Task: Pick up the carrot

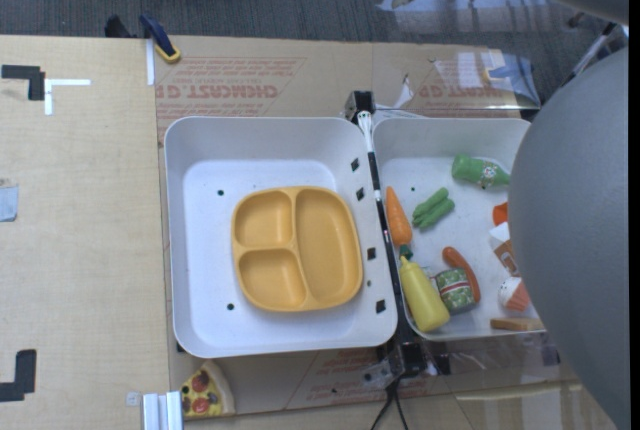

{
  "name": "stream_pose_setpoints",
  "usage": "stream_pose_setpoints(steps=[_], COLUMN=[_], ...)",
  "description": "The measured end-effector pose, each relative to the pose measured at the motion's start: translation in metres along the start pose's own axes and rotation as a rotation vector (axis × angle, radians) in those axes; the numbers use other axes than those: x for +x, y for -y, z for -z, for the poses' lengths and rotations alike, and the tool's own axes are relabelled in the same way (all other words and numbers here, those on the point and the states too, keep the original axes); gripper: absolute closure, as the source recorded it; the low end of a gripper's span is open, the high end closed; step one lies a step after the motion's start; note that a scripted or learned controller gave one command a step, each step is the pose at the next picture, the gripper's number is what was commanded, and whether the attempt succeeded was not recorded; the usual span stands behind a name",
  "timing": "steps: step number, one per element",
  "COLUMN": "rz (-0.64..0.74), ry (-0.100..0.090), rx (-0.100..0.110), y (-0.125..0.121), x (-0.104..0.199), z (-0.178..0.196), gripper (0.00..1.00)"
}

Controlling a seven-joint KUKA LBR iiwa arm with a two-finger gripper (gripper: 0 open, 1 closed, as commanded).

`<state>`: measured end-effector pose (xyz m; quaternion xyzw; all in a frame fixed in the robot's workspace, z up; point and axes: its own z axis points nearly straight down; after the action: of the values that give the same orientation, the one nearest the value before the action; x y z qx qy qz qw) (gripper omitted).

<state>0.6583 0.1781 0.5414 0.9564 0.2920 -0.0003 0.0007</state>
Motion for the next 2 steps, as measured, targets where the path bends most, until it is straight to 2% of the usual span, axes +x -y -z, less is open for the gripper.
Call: stream_pose_setpoints(steps=[1, 2], rz=[-0.001, -0.003], ry=[-0.001, -0.001], rx=[0.0, 0.0], y=[-0.001, -0.0015], x=[0.0002, -0.0001], z=[0.009, 0.0095], gripper=[1.0, 0.0])
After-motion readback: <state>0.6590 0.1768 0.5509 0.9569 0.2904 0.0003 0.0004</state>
